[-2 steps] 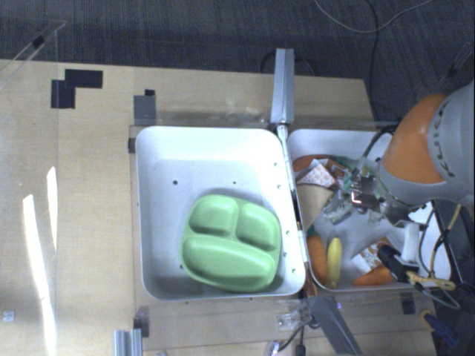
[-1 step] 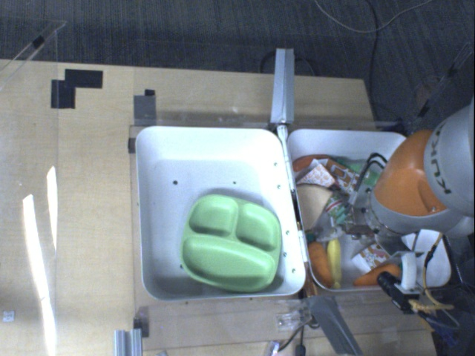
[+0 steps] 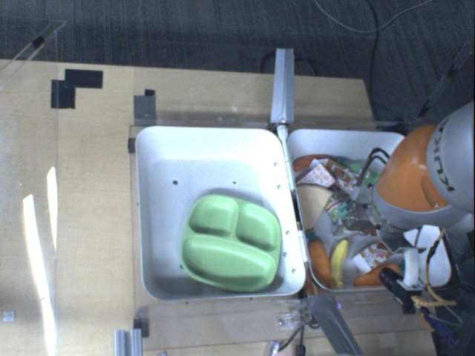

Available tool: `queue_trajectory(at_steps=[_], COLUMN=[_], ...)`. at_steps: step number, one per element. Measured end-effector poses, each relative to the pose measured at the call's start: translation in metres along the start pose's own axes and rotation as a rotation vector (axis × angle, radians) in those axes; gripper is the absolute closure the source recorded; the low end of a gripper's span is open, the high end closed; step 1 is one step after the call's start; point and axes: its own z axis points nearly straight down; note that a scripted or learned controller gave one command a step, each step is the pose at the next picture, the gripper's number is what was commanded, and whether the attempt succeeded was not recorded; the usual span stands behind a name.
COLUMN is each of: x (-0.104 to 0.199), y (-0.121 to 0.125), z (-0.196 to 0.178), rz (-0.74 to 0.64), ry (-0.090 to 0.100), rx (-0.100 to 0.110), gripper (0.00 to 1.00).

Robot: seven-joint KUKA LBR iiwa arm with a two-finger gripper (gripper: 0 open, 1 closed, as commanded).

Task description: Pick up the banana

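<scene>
Reaching from right, arm (image 3: 423, 180) bends over right bin (image 3: 341, 136) (gripper state unclear), banana (image 3: 338, 262) below.

two bins (image 3: 148, 199), one banana (image 3: 338, 262)

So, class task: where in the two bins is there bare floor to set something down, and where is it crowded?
Free: the left bin floor behind and left of the green divided tray. Crowded: the right bin, with the banana, carrot, snack packets and the arm over them.
</scene>
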Motion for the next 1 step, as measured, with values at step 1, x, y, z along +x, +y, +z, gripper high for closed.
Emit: queue_trajectory(at_steps=[1], x=[0.0575], y=[0.0207], z=[-0.0835], rz=[0.108], ry=[-0.001], rx=[0.016], gripper=[1.0])
